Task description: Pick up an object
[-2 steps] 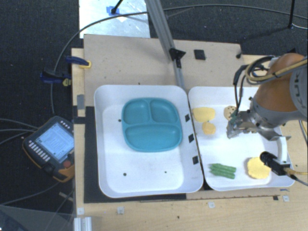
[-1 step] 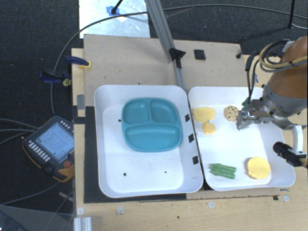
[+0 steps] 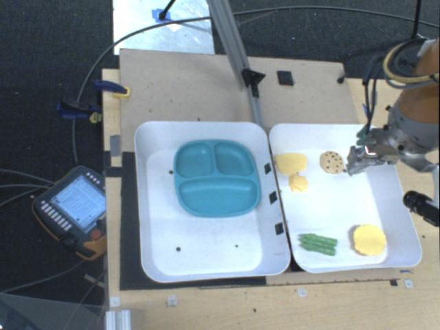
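Round yellow food piece [image 3: 369, 240] and green bean bundle [image 3: 317, 243] lay nearest, in right white bin [image 3: 395, 184]. Tool [image 3: 359, 159] hovered beside brown speckled cookie [image 3: 332, 161], likely its target; grip state indeterminable.

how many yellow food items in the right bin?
3. A larger yellow piece at the bin's upper left, a small yellow chunk just below it, and a round yellow piece at the lower right. The gripper might hide a little of the bin's upper right.
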